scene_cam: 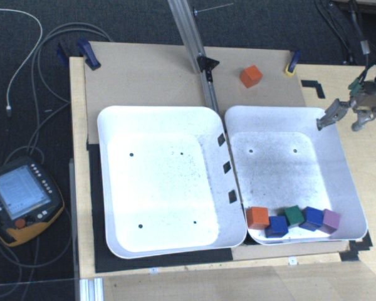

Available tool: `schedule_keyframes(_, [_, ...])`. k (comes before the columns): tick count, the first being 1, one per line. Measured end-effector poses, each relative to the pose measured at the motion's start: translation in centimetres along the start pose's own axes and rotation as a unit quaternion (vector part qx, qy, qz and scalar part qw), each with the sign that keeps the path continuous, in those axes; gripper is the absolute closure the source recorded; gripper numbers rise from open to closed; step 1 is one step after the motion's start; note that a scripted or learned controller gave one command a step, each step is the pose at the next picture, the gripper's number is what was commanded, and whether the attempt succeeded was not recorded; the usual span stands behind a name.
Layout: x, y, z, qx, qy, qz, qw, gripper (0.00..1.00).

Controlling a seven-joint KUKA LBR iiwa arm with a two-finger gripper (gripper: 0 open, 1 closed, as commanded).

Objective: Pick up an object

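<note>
Several small cubes lie along the near edge of the right bin [338, 162]: an orange cube [257, 216], a blue cube [276, 226], a green cube [293, 215], a second blue cube [313, 217] and a purple cube [330, 219]. My gripper [344, 119] hangs over the bin's far right rim, well away from the cubes. Its two fingers [329, 116] are spread apart, open, with nothing between them.
Another orange cube [251, 76] sits on the bench behind the bins. The left bin [156, 180] stands beside the right one. A metal rail [191, 30] runs up from between the bins. A teach pendant [19, 196] lies on the floor at left.
</note>
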State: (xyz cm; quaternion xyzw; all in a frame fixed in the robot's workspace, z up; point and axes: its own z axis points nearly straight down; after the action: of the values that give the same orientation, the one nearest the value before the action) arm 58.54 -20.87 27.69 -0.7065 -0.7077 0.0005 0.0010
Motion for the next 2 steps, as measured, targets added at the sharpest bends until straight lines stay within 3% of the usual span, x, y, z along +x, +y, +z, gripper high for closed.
schedule_keyframes(1, [1.7, 1.7, 5.2, 0.002, 0.001, 0.0, 1.0, 0.0])
schedule_keyframes(2, [1.6, 8.7, -3.6, -0.008, -0.003, -0.001, 1.0, 0.0])
